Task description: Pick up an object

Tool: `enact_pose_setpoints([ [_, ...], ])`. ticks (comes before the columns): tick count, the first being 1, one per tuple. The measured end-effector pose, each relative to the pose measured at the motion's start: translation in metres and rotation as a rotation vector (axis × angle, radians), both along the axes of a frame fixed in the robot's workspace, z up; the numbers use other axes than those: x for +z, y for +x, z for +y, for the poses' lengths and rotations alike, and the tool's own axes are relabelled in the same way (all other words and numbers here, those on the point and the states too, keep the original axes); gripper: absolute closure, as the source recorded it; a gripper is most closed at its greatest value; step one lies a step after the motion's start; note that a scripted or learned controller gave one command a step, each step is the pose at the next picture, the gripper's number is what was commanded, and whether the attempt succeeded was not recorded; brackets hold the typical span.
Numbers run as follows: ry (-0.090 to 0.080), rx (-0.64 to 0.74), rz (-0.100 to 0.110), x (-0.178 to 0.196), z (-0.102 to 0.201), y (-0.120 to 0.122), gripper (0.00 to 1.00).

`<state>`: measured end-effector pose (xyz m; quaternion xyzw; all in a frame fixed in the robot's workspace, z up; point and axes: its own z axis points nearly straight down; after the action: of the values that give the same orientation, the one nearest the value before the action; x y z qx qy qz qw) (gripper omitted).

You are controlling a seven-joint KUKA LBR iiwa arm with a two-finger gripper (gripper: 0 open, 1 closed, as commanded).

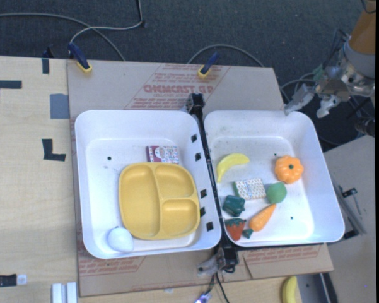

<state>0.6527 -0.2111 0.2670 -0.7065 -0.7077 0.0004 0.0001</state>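
Two white bins sit side by side on the bench. In the left bin (88, 169), nearest the front, lies one white ball (120, 238), touching one yellow divided plate (158, 200) with three compartments, all bare. Behind the plate lies one small printed carton (162, 153); its print is too small to read.

The right bin (315, 169) holds six items: at the front one red piece (234, 230) and one carrot (262, 217); then one dark green piece (233, 204), one patterned block (250, 188) and one green ball (276, 192); farther back one banana (230, 165) and one orange pumpkin (289, 169).

Cardboard (170, 90) under the bins bears red lettering, not clearly legible. The pincer (310, 103) hangs spread above the right bin's far right corner, gripping nothing.
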Motion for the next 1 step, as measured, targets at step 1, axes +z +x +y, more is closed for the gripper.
enact_pose_setpoints([
  [1, 0.001, -0.001, 0.003, -0.1577, -0.0122, -0.0361, 0.0],
])
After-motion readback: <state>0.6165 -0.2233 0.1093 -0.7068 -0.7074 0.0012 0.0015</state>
